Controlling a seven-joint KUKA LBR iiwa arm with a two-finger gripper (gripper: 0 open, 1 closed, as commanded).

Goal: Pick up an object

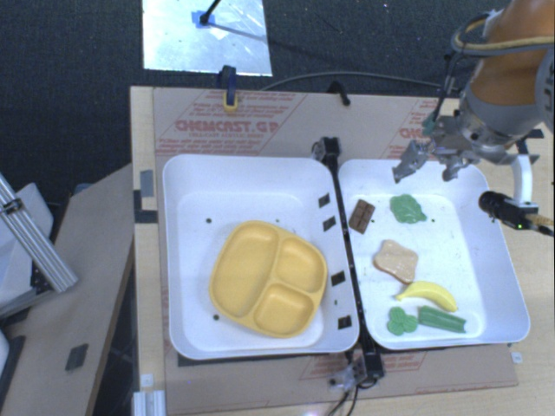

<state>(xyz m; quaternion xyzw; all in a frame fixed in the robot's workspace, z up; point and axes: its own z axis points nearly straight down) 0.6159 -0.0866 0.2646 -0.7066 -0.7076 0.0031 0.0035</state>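
Over far rim of right bin [486, 267]: gripper [424, 176], on arm [512, 50] reaching in from the right. Jaws open, fingers [406, 165] spread wide, gripping nothing. Tips above the rim line, clear of all contents.

Right bin, six loose objects on the floor, any one a candidate for the pick:
- leaf [407, 208], green, far middle; nearest the gripper, just on the camera side of it, not touched.
- block [361, 216], brown, far left, close to the divide between the bins, lying at a slant.
- toast [395, 261], centre, flat.
- banana [427, 295], yellow, just on the near side of the toast, curved ends pointing toward the near rim; contact with the toast not resolvable.
- broccoli [401, 321], near left, by the near wall.
- pod [442, 321], green, lengthwise along the near wall, just right of the broccoli; touching or not, cannot tell.

Left bin [186, 232]: yellow plate [269, 277] with three compartments, lying flat, set toward the near right.

Along the shared edge of the two bins: row of black clips [329, 224].

Beneath both bins: board [260, 120] with red print. At its far edge: blue and yellow clamp [229, 89]. Beyond that, on dark floor: silver sheet [205, 24].
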